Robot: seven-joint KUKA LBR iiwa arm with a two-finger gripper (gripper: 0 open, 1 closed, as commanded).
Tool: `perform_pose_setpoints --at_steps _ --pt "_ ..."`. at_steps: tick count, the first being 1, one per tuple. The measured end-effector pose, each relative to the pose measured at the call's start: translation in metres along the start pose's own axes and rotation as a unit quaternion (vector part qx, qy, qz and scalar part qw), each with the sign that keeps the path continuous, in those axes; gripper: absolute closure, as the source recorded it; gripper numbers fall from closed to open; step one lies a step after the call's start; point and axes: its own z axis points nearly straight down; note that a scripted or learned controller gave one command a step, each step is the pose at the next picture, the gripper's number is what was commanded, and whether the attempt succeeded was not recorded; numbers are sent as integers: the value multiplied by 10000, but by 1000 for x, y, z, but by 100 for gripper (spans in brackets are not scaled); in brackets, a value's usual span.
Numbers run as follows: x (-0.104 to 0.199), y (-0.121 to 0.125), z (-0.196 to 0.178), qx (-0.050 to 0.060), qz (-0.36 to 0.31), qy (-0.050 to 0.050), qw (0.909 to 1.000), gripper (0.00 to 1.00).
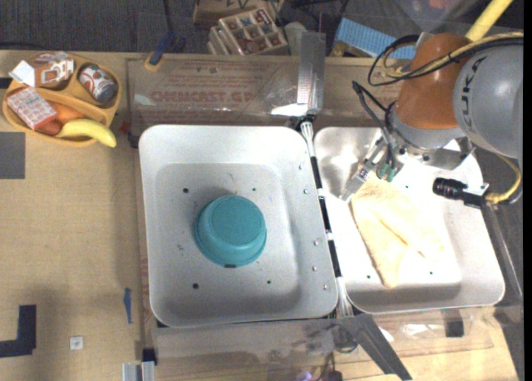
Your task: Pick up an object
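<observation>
Approach step: your two-finger gripper [368, 173] hangs with jaws slightly parted and holding nothing, just above the near edge of the pale yellow cloth [399, 236] lying flat in the right white bin [482, 288]; next, descend and pinch a fold.

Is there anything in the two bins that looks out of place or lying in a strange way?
Mostly no. The teal bowl lies upside down in the left bin. In the right bin, the pale cloth lies crumpled and askew, with the gripper just above its upper corner.
</observation>
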Motion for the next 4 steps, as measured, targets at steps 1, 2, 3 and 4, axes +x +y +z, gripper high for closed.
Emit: perform_pose_setpoints --at_steps 1,2,3,4 --pt "-3 1 -13 -33 12 -50 10000 100" --pt "20 42 -97 27 2349 21 9720 100" --pt "16 9 -115 37 1465 42 9892 100" --pt "16 9 -115 37 1463 41 9892 0"
